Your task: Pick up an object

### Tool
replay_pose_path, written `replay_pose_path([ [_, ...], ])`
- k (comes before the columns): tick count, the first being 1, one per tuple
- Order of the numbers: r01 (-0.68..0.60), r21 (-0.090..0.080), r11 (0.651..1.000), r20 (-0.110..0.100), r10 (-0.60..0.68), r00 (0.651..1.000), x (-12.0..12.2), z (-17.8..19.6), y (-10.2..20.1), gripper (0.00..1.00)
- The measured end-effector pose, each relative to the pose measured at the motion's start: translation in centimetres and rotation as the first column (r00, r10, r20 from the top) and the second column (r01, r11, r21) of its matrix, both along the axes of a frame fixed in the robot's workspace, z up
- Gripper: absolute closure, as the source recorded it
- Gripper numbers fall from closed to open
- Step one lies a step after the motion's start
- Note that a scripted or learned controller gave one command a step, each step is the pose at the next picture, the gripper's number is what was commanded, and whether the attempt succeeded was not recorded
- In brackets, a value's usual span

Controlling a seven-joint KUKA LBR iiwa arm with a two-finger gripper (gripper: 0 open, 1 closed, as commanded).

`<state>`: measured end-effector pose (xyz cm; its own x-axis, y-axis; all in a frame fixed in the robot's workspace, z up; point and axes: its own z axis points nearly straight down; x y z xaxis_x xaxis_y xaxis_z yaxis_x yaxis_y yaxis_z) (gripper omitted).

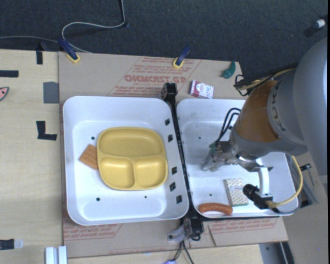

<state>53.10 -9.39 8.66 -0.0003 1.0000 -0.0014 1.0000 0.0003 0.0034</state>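
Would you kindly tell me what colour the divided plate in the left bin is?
The divided plate is yellow, seen clearly in the camera view.

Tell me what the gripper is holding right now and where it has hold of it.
That cannot be told. The gripper is low in the right bin, and no object shows between its fingers; the patterned pad and sausage lie apart from it.

The arm is a thick, rounded grey casing with a smooth matte surface. An orange band rings it just above the wrist. Thin black cables loop along the band's side. Below sits a small metallic claw of silver-grey parts. A white bracket with a black fitting and a yellow cable hangs from the wrist.
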Motion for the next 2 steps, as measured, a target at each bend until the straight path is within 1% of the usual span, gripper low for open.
replay_pose_path([
  [2, -0.002, 0.003, 1.0, -0.002, 0.002, 1.0, -0.01, 1.82, 0.15, 1.0],
])
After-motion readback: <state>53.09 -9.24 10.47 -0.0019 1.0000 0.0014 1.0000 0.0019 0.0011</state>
